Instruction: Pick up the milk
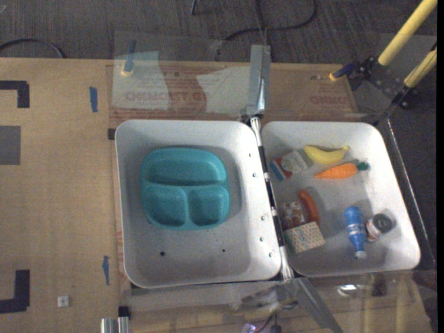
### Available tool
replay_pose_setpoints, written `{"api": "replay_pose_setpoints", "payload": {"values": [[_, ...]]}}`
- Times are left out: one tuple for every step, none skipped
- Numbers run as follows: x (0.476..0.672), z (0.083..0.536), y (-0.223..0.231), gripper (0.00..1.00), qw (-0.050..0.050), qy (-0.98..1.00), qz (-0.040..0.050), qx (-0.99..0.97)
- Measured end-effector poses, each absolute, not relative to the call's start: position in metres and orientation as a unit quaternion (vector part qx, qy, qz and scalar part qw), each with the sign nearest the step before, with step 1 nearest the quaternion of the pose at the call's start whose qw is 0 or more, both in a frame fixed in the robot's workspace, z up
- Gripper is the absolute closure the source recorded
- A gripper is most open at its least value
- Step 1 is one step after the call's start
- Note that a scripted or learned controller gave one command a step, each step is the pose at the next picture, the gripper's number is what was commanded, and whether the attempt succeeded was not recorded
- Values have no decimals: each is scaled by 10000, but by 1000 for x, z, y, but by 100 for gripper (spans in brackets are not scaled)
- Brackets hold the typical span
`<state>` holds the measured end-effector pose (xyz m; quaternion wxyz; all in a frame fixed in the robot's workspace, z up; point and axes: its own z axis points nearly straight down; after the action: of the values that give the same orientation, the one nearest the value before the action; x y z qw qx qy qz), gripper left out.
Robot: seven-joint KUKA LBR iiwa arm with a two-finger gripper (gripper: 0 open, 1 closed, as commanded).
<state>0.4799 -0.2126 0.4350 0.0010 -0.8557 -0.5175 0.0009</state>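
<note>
The milk (291,164) is a small white carton with red and blue marks. It lies on its side in the right bin (395,186), at the upper left close to the wall shared with the other bin. A yellow banana (326,153) lies just to its right and an orange carrot (340,171) sits a little below that.
The right bin also holds a red sausage (309,205), a brown packet (293,216), a patterned box (304,238), a blue bottle (355,229) and a small can (380,224). A teal divided plate (184,187) sits in the left bin (132,241). Yellow poles (409,26) stand at the top right.
</note>
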Motion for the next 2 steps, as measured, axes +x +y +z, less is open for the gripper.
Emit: {"api": "replay_pose_setpoints", "payload": {"values": [[479, 435, -217, 100, -4, -4418, 0, -8971], [479, 435, -217, 0, -4, -4419, 1, -8971]]}}
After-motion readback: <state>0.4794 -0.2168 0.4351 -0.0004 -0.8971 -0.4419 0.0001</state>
